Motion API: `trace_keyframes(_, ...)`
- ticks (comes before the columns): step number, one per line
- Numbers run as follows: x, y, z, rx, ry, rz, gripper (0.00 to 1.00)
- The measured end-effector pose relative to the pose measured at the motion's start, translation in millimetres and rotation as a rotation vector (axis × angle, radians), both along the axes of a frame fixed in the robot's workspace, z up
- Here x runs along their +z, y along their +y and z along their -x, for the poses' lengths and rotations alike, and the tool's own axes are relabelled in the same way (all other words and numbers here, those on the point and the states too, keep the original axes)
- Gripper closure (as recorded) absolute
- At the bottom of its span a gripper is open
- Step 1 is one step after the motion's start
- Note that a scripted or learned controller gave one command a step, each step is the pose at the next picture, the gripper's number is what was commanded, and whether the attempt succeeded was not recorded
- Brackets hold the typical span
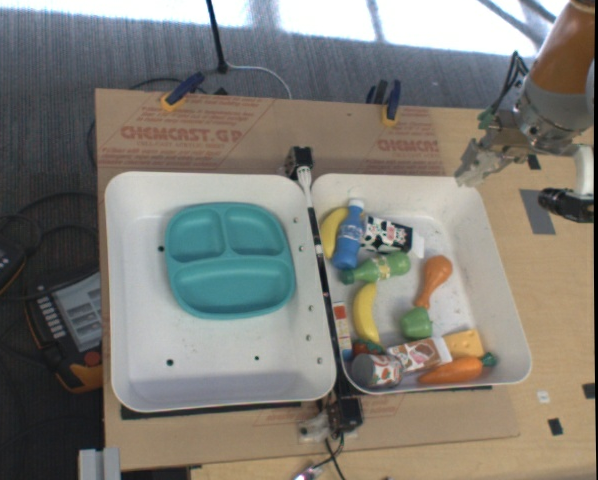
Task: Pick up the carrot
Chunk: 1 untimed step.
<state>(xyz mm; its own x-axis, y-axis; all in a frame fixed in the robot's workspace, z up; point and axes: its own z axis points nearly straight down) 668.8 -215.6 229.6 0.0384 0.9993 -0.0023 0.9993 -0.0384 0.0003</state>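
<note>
The carrot (453,371) lies along the near wall of the right bin (499,268), touching a cheese wedge (466,344) and a small carton (411,357). The gripper (476,169) hovers beyond the bin's far right corner, well apart from it, holding nothing; whether it is open cannot be told. Crowding is the likely risk: a descent could strike the wall or catch the carton instead.

hand (476,171) above right bin's (504,298) far right corner, clear of contents | carrot (453,371) lying at near edge of right bin, beside cheese wedge (466,343) | bananas (366,313), blue bottle (349,234), drumstick (433,279) also in right bin | teal tray (229,259) in left bin (129,368)
</note>
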Motion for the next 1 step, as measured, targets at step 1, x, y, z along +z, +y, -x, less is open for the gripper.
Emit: trace_keyframes(1,10.0,0.0,-0.4,0.0,-0.001,0.001,1.0)
